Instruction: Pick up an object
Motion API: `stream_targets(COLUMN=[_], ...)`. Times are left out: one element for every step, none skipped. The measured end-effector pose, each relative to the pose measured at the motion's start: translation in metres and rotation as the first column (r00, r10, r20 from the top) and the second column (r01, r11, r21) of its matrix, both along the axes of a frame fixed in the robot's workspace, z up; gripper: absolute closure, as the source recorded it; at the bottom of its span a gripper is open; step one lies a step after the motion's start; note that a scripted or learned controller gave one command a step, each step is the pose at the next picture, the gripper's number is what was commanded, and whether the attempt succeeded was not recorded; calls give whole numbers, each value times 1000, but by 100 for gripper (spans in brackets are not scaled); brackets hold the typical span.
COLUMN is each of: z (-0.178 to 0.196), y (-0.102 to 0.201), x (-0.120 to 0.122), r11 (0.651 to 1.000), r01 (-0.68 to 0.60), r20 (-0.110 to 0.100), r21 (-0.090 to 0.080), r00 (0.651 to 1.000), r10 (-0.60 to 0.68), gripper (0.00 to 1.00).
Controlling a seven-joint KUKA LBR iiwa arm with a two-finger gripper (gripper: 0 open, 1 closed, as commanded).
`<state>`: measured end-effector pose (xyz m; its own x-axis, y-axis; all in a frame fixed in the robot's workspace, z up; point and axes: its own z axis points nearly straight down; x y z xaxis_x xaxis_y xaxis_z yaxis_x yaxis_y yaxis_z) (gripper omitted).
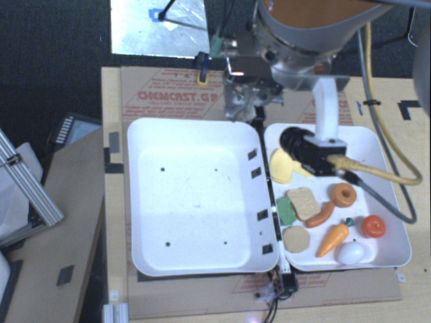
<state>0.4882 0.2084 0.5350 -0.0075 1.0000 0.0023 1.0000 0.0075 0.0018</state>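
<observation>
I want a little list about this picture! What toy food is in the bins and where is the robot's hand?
right bin: holds all the toy food
food items: yellow piece, bread slice, sausage, doughnut, green piece, round cracker, carrot, tomato, white egg
left bin: plain white floor with small dark dots
end effector: above the far edge where the two bins meet
held item: none seen
</observation>
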Motion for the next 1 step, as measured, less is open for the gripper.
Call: stream_targets(z=[-3], y=[27], x=[-2], r11=[1000], r01=[1], r20=[-1], r21=[0], r00=[1000], r10=[-1], gripper=[100])
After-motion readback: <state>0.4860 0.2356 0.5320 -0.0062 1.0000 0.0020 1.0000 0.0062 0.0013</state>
